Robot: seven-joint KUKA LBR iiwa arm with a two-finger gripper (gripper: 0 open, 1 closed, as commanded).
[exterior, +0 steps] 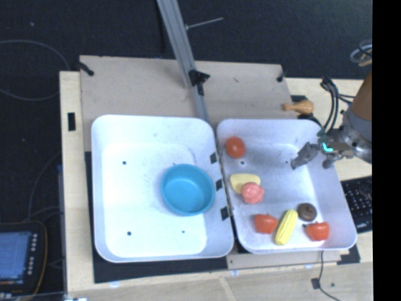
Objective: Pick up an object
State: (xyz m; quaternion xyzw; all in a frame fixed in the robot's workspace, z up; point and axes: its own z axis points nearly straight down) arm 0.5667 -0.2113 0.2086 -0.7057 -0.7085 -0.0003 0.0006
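1. Far to my left, in the left bin [113, 187], a blue bowl [187, 189] sits alone, well away from my hand.
2. Nearer, in the right bin [276, 133], a red-orange ball [235, 147] lies to my left by the dividing wall, with a pale yellow piece [243, 181] and a pink lump [253, 194] touching each other below it.
3. Along the bin's near edge, below and left of my hand, a red piece [265, 223] touches a yellow corn cob [286, 226]; a brown round thing [307, 212] and another red piece [318, 231] lie almost straight beneath me.
4. My hand [311, 157] hangs over the bin's upper right part, fingers spread open and holding nothing, so I judge the pick has yet to be made.
5. The bin floor beneath my hand is bare; the clustered pieces may crowd a grasp.
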